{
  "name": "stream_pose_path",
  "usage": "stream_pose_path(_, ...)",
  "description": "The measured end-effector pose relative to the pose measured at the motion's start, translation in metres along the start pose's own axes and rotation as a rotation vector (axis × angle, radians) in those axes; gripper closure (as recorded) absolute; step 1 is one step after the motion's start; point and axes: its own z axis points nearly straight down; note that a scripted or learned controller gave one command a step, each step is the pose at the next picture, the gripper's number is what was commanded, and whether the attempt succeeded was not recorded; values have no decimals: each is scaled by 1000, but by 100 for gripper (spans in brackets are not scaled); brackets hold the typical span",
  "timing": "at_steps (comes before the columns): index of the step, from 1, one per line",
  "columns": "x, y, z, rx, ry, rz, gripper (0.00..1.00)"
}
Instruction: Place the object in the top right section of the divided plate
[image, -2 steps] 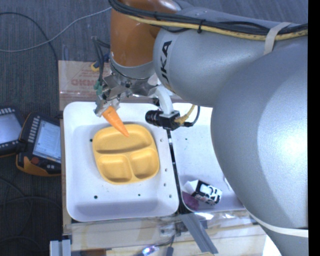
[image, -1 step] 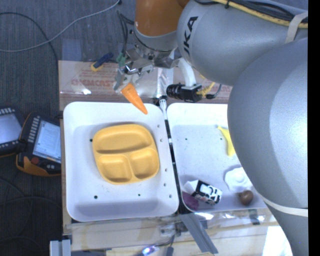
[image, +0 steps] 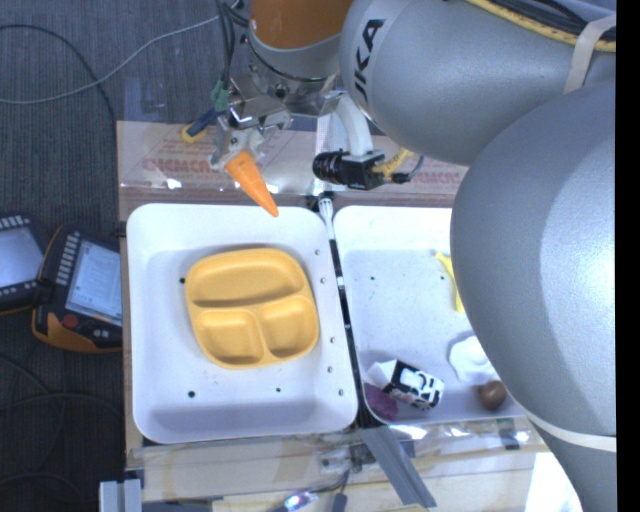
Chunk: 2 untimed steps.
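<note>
Orange carrot (image: 251, 183) hangs pinched in the gripper (image: 240, 148), tip slanting down-right above the left bin's (image: 150, 400) far rim, while the yellow divided plate (image: 252, 305) lies just nearer in that bin.

Dark grey carpet (image: 60, 130) (crossed by thin cables (image: 70, 50)) surrounds the bench, a handheld pendant (image: 80, 290) lying left.

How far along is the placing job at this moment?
Done: the orange cone-shaped carrot toy is picked up, its wide end between the fingers of the gripper, hanging above the far rim of the left white bin. In hand: carrying it toward the yellow three-section divided plate. Left: the plate's sections hold nothing yet, so lowering and releasing remain.
</note>
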Motion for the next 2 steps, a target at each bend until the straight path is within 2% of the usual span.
stream_pose_path(1, 2, -3, 87, 6, 2, 131, 100)
stream_pose_path(2, -33, -66, 6, 2, -2, -104, 100)
